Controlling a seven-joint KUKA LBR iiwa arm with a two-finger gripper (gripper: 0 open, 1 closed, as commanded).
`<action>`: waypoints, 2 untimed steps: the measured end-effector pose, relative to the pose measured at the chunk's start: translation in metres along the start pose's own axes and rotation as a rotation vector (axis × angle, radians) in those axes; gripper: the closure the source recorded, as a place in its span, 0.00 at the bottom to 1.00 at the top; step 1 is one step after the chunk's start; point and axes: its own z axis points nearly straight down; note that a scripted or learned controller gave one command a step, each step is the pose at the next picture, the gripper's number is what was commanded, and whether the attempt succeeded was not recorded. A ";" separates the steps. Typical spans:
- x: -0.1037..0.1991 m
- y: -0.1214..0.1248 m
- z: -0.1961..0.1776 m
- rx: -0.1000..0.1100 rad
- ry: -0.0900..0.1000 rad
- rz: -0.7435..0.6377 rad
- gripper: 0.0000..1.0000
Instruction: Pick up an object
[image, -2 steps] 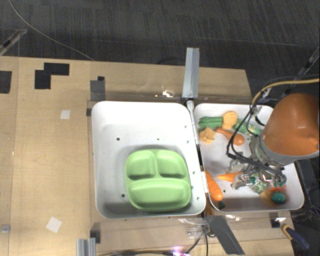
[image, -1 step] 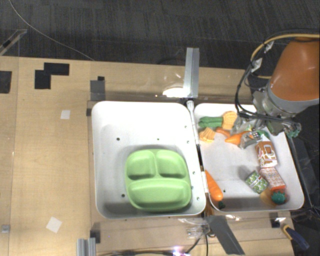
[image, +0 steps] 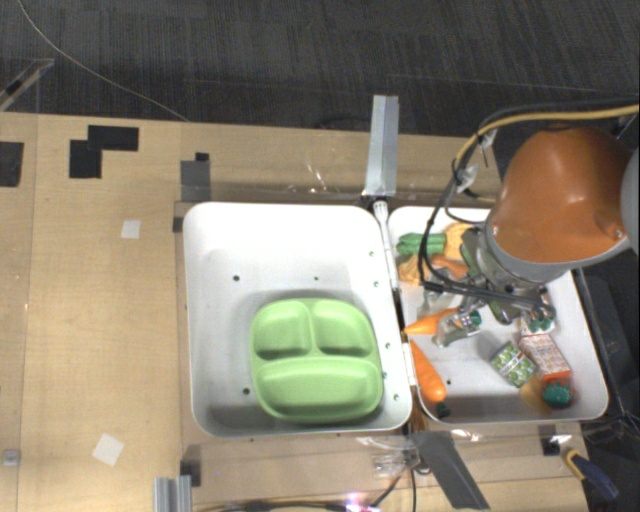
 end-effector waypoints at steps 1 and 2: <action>-0.004 -0.055 0.044 0.001 0.004 -0.453 1.00; -0.003 -0.013 -0.037 0.004 -0.005 -0.135 1.00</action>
